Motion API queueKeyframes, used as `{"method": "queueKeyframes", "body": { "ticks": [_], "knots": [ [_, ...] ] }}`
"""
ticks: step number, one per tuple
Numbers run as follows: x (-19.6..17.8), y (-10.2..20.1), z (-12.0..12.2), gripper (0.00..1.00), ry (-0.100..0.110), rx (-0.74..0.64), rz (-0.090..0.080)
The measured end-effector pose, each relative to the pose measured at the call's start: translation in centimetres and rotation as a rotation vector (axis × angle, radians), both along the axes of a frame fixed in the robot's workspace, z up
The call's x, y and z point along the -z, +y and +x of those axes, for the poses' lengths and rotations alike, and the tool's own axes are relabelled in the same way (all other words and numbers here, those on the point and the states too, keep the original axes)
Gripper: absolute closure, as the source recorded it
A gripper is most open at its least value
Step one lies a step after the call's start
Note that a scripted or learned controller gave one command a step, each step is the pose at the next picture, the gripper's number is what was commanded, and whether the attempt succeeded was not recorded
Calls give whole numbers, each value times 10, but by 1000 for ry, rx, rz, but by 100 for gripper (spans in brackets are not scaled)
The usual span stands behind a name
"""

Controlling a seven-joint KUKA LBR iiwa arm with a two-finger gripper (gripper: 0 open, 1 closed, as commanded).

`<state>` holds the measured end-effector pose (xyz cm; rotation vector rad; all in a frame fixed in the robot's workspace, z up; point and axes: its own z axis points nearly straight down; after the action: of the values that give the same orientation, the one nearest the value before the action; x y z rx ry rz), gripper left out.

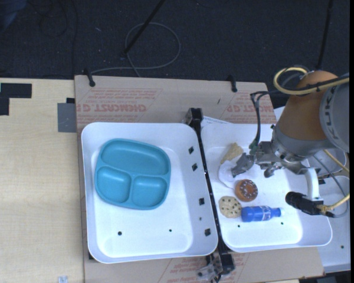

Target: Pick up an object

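My gripper (256,167) hangs low over the right bin (318,232), just above a brown-iced doughnut (246,190). Its fingers stand open with nothing between them. A tan, bread-like piece (231,153) lies left of the gripper, partly on a white flat thing (226,174). A speckled cookie (229,206) sits at the doughnut's lower left. A blue bottle (259,213) lies on its side beside the cookie, cap pointing right.
The left bin (106,234) holds a blue divided plate (131,174) in its upper half. A black ridge (202,175) separates the two bins. The arm's orange band (304,119) and cables crowd the right bin's upper right corner.
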<state>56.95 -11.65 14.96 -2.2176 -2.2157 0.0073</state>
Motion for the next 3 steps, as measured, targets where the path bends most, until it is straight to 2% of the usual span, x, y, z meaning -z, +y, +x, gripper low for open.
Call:
{"method": "queueKeyframes", "body": {
  "ticks": [1,3],
  "knots": [
    [-12,-2,0,100,-2,5,0],
    [-108,-1,-1,100,-11,-1,-2]
  ]
}}
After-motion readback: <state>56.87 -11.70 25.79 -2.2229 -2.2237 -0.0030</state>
